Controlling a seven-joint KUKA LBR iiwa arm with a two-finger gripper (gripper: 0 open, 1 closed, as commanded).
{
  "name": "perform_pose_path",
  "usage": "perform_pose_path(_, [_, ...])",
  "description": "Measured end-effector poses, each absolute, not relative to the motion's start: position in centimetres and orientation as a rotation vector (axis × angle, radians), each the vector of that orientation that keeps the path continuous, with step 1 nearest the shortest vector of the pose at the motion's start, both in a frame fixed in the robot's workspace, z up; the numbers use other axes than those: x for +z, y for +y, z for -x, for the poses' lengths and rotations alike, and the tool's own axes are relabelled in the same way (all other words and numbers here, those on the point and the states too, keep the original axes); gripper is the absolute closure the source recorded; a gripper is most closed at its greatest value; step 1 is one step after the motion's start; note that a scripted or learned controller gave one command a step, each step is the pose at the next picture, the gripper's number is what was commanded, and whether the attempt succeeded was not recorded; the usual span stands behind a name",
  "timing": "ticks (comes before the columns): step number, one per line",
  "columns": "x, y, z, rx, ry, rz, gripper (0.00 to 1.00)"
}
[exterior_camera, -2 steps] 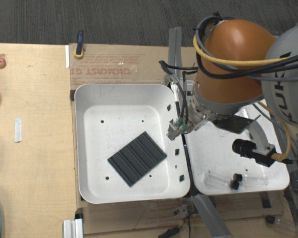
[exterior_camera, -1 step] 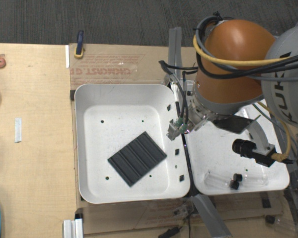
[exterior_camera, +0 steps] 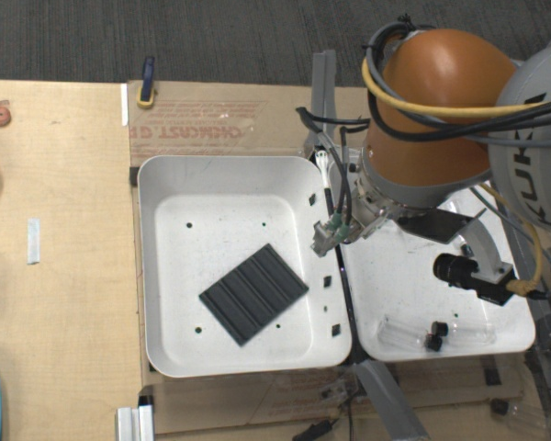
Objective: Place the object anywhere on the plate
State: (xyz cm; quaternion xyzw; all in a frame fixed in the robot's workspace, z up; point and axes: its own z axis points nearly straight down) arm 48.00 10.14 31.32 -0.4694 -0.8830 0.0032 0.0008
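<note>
A dark grey ribbed plate (exterior_camera: 254,294) lies flat and turned at an angle on the floor of the left white bin (exterior_camera: 165,246). My gripper (exterior_camera: 333,233) hangs over the rim between the two bins, just up and to the right of the plate. The grey arm with its orange band (exterior_camera: 436,108) covers much of the right bin (exterior_camera: 496,333). Something small and grey-green shows at the gripper's tip, too blurred to identify. A clear tube-like object with a black cap (exterior_camera: 429,336) lies near the right bin's front edge.
A black cylindrical piece (exterior_camera: 466,274) sticks out over the right bin under the arm. Cables loop around the orange band. The wooden bench at left bears a small white strip (exterior_camera: 33,242) and a blue clip (exterior_camera: 148,73) at the back.
</note>
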Motion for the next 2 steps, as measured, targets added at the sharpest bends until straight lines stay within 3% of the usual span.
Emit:
perform_pose_path(1, [31.32, 10.15, -48.0, 0.01, -2.772, 1.474, 0.0])
perform_pose_path(2, [32.11, 10.0, -48.1, 0.014, -2.771, 1.476, 1.0])
